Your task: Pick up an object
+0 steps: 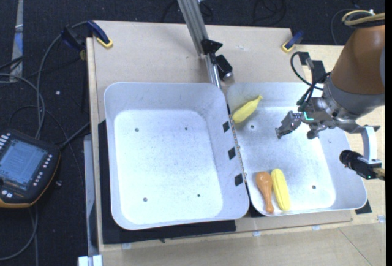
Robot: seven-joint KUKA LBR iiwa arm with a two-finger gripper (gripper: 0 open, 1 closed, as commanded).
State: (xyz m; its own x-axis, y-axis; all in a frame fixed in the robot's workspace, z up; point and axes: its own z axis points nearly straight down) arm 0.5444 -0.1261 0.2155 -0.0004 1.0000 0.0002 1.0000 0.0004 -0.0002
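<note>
Grey fingers (298, 125) hang spread, holding nothing, over the right bin (318, 99); no writing is legible.

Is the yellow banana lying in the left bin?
No, the banana lies in the right bin, near its top left corner.

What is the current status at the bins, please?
Gripper over right bin, nothing held. Banana at far left; corn beside orange piece near front. Path unobstructed.
</note>
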